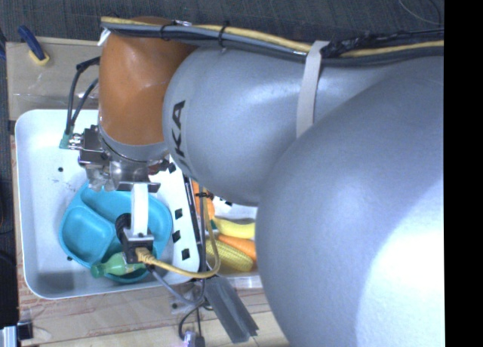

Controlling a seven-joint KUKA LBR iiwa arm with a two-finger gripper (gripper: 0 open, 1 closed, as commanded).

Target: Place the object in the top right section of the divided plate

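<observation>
A blue divided plate [89, 234] lies in the left white bin [32, 187]. A small green object [113, 266] rests at the plate's near edge, partly behind the robot's cable. My gripper [102, 176] hangs below the orange wrist band, right over the plate's far edge, and the wrist hides its tips. The arm covers the plate's right side, so nothing shows there.
In the gap under the arm, the right bin holds a yellow banana-like piece [238, 228], an orange carrot-like piece [240, 247] and a yellow corn cob [230, 261]. A blue and yellow tool [32, 44] lies on the bench at the far left.
</observation>
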